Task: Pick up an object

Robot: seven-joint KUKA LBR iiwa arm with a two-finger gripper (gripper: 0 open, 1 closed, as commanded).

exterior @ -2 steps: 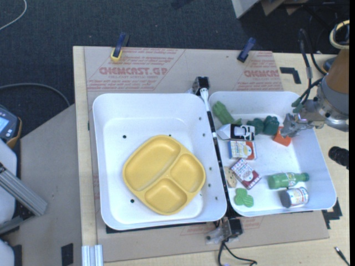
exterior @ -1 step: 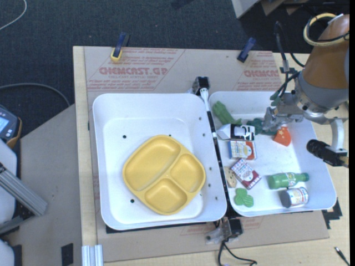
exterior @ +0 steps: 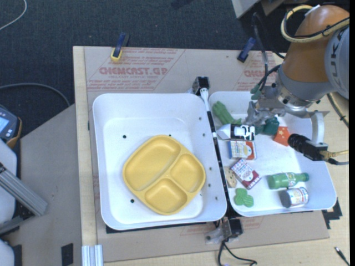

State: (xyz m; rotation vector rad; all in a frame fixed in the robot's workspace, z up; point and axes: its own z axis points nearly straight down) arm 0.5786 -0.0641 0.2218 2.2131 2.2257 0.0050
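Observation:
My gripper (exterior: 258, 117) is low over the back of the right bin (exterior: 327, 184), coming in from the right. Just under and beside it lie a teal object (exterior: 270, 128) and a small white-and-black item (exterior: 242, 131); I cannot tell whether it touches either. A green toy (exterior: 222, 113) lies to its left by the bin's wall. Further forward are a small carton (exterior: 243, 149), a red packet (exterior: 246, 174), a green bottle (exterior: 286, 179) and a small can (exterior: 294, 197).
The left bin (exterior: 105, 121) holds a yellow divided plate (exterior: 163, 173). An orange-red piece (exterior: 282, 136) lies right of the teal object. A green leafy toy (exterior: 243, 198) and a small biscuit-like piece (exterior: 231, 177) sit near the right bin's front left.

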